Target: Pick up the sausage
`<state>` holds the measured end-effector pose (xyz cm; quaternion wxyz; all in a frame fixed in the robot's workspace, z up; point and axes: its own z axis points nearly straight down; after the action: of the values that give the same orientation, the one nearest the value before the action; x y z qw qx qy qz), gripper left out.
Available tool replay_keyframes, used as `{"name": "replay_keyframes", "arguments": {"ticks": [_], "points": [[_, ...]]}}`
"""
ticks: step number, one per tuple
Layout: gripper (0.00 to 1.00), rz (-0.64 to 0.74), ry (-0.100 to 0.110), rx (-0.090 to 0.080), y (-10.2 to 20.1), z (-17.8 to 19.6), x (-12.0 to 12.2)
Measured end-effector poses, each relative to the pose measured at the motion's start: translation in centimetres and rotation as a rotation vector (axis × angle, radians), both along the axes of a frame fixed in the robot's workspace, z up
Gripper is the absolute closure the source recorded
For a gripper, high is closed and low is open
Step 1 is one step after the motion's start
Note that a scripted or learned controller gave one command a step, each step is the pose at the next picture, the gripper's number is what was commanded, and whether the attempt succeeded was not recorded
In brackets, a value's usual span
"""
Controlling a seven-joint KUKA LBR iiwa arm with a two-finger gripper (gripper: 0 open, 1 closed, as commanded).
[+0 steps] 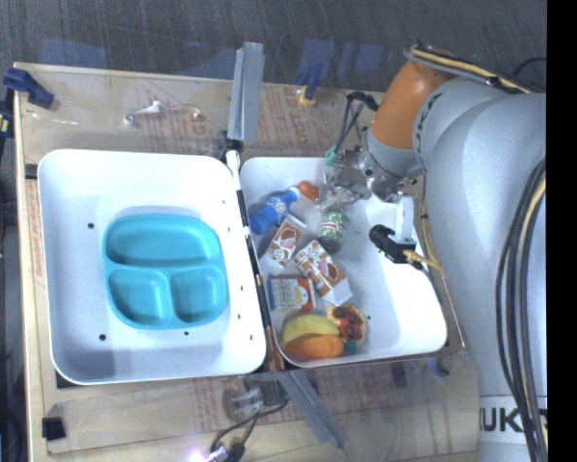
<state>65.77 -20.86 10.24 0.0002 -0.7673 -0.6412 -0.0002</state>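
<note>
My gripper [340, 192] hangs low over the far end of the right bin [404, 306], just below the orange band of the wrist. A small reddish-orange piece [309, 190], which looks like the sausage, lies at the bin's far edge just left of the gripper. It is partly hidden by the gripper. I cannot tell whether the gripper touches it. A green-labelled can [333, 227] stands just in front of the gripper.
The right bin also holds a blue bottle [269, 210], two printed cartons [288, 242], a blue-white box [286, 293], a banana [309, 326], an orange [313, 347] and a red fruit piece [351, 323]. A blue divided tray [166, 268] sits in the left bin [66, 191].
</note>
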Motion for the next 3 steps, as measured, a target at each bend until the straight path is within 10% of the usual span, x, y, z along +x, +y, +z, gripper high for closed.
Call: {"name": "replay_keyframes", "arguments": {"ticks": [1,3], "points": [[0.0,0.0,0.0,0.0,0.0,0.0,0.0],[0.0,-0.543,0.001,0.0,0.6,-1.0,-0.1]]}}
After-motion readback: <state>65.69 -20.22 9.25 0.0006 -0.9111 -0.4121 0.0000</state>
